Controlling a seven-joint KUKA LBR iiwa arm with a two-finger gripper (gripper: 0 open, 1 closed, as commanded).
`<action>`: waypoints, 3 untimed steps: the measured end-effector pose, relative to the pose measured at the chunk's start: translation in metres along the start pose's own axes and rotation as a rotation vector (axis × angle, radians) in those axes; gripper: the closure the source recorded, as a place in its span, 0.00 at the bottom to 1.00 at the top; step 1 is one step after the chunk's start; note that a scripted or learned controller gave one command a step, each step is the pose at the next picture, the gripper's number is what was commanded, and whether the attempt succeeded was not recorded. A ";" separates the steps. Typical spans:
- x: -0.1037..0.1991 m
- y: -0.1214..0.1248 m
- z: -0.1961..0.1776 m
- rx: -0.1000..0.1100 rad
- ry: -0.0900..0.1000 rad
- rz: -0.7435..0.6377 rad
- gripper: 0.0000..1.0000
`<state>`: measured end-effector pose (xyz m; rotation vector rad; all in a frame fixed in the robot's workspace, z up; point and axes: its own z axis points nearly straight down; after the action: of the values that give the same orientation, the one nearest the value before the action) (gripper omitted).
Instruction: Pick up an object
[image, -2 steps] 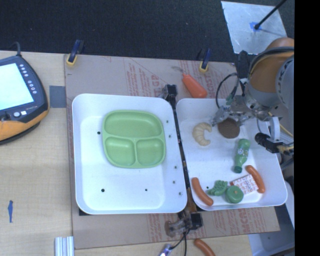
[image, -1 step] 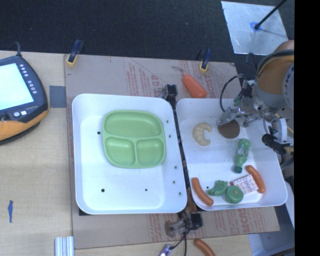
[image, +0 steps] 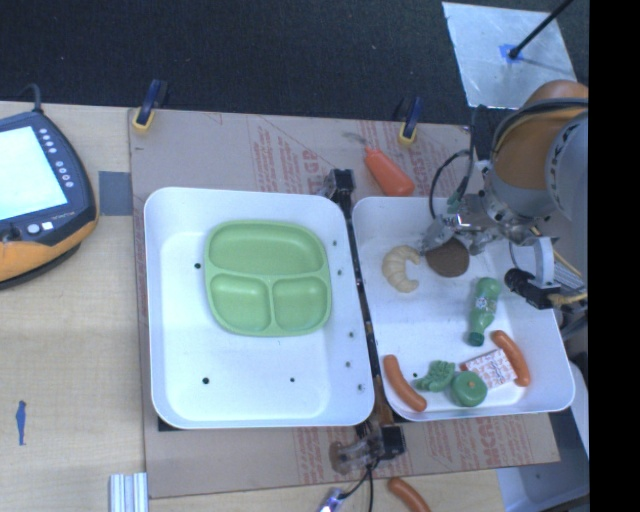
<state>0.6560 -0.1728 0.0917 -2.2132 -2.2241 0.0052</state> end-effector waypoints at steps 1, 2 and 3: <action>-0.025 0.000 0.000 -0.003 -0.001 0.003 0.00; -0.007 0.000 0.000 0.000 0.000 0.001 0.00; 0.049 0.000 0.000 0.001 -0.001 -0.001 0.00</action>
<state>0.6560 -0.1235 0.0916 -2.2120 -2.2251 0.0068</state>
